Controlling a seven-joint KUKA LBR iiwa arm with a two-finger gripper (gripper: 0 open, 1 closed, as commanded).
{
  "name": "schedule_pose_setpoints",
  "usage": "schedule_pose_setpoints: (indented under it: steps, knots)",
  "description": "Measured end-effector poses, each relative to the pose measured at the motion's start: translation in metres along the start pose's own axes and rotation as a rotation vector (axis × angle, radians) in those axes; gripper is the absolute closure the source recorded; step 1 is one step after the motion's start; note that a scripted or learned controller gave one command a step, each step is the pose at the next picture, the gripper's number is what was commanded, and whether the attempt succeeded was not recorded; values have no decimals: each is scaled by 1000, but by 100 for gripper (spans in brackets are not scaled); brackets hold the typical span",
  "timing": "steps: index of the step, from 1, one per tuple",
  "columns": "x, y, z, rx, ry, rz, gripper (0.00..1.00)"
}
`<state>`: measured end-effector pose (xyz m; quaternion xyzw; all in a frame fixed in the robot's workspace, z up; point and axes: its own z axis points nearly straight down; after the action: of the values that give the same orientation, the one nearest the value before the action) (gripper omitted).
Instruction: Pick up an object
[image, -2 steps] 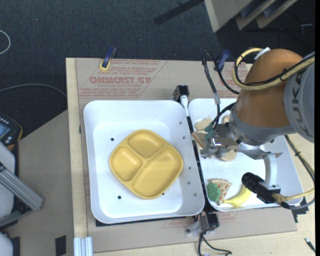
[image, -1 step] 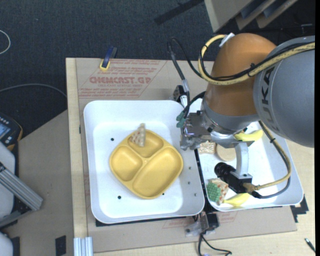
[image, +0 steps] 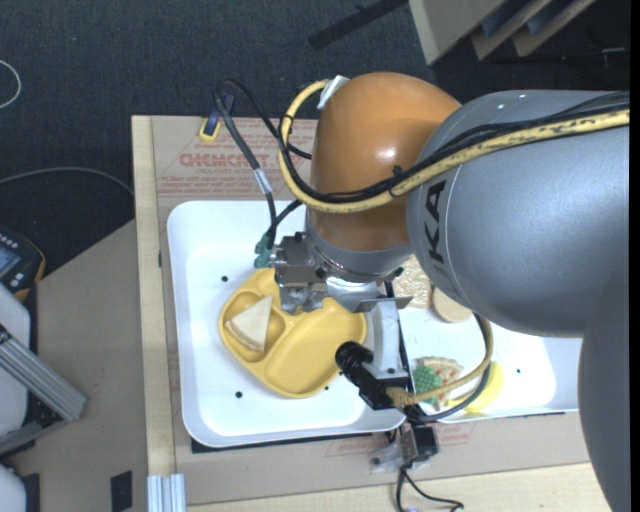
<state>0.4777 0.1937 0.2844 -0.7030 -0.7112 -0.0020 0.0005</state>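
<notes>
Grey-and-orange arm's tool (image: 300, 285) low over yellow moulded plastic piece (image: 290, 350) in left shallow white bin (image: 190, 300), finger state impossible to tell, wooden bench (image: 165, 180), dark carpet (image: 100, 60) beyond.

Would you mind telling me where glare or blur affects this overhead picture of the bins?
In the camera view, a bright highlight sits on the arm's orange band; the grey arm link, nearest the lens, looks soft and hides much of the right side; the yellow object in the left white bin is evenly lit and fairly sharp.
</notes>
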Motion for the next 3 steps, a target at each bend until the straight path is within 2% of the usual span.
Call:
schedule_pose_setpoints:
  steps: [1, 2, 3]
  knots:
    - [32, 9, -250, -17, 6, 7, 100]
    - [5, 39, -251, -3, -3, 15, 100]
    - [32, 38, -202, 9, -6, 9, 100]
